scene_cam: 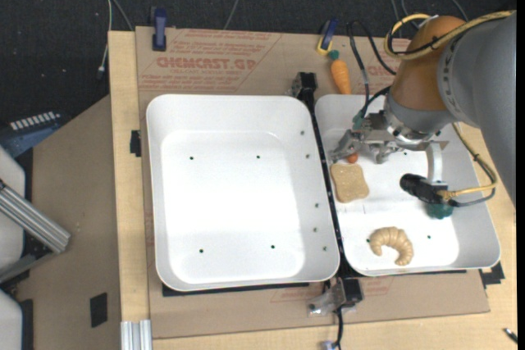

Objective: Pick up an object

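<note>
The arm reaches in from the right of the frame, and its claw [354,145] sits low inside the right bin [472,246], at that bin's upper left, so the step in hand looks like the approach or descent onto an object, not yet a lift. Whether the claw is spread or pressed together cannot be told; a small red-orange bit shows at its tip, unclear. The slice of bread [350,183] lies just below the claw, near but seemingly apart. The croissant [392,243] lies further down, well apart. The next move likely calls for settling over the bread and closing squarely.
</note>
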You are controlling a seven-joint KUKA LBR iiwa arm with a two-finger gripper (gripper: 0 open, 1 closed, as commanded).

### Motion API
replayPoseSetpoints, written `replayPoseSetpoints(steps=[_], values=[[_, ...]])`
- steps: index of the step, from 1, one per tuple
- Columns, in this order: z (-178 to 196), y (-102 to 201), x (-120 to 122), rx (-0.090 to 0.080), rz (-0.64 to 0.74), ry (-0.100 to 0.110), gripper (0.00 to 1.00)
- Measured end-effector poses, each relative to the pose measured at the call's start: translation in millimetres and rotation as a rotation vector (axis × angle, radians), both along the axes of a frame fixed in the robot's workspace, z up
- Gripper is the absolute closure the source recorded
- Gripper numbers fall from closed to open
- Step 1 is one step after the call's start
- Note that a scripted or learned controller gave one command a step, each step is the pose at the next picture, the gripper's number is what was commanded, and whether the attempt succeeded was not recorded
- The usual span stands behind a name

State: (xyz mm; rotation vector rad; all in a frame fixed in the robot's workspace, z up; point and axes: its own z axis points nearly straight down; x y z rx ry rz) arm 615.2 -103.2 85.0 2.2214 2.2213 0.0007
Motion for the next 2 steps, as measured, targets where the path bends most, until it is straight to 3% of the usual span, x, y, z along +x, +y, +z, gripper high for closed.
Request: replayPoseSetpoints(steps=[2], values=[[0.0, 0.0, 0.0, 0.0, 0.0, 0.0, 0.0]])
